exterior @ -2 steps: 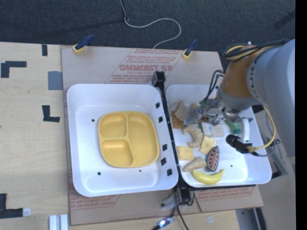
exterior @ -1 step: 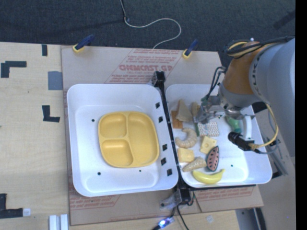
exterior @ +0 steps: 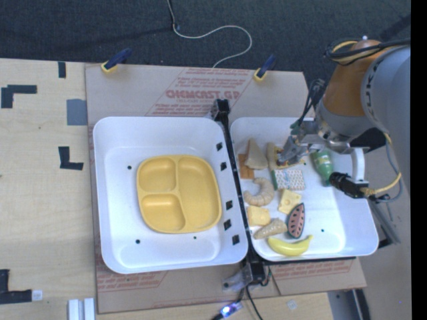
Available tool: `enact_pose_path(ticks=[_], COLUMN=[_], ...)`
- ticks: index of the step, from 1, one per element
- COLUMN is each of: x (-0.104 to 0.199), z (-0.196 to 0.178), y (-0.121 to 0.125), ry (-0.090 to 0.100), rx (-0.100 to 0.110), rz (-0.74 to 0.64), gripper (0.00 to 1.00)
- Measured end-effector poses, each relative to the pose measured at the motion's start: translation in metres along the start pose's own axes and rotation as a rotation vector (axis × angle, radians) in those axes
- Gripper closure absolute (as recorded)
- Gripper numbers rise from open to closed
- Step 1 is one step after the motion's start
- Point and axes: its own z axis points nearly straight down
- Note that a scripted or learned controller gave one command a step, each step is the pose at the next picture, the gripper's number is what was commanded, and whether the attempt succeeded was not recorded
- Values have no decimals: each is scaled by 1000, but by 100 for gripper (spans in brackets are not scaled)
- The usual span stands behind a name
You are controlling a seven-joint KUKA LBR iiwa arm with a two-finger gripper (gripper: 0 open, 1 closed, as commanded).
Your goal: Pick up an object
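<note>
1. Right now the arm reaches in from the right and its gripper (exterior: 288,153) hangs low over the upper middle of the right bin (exterior: 347,242), among the toy food.
2. Whether the claw is spread or pinched, I cannot tell; the tips are a dark blur against the clutter, and nothing shows clearly between them.
3. Judging by nearness, the likeliest target is the pale upright piece (exterior: 272,155) touching or just beside the claw on its left, with a tan wedge, perhaps bread (exterior: 255,154), beyond it against the bin's left wall.
4. A checked cracker-like square (exterior: 289,178) lies just below the claw, and a green bottle-shaped toy (exterior: 323,164) sits close on its right, long axis running up and down the view.
5. Farther down the bin lie a curled shrimp (exterior: 260,192), a cheese wedge (exterior: 289,200), a watermelon slice (exterior: 295,220) and a banana (exterior: 289,246), whose long axis runs across the bin near its lower wall.
6. The left bin (exterior: 107,199) holds a yellow divided plate (exterior: 179,193), well apart from the claw.
7. So the move turns on a short drop, or a slight shift left.
</note>
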Motion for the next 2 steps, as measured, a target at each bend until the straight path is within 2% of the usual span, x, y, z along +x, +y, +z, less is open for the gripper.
enact_pose_path(ticks=[1,2], x=[-7,-7], z=[-58,-79], y=[-6,-5], ry=[-1,0], rx=[-2,1], rz=[1,-1], gripper=[100,100])
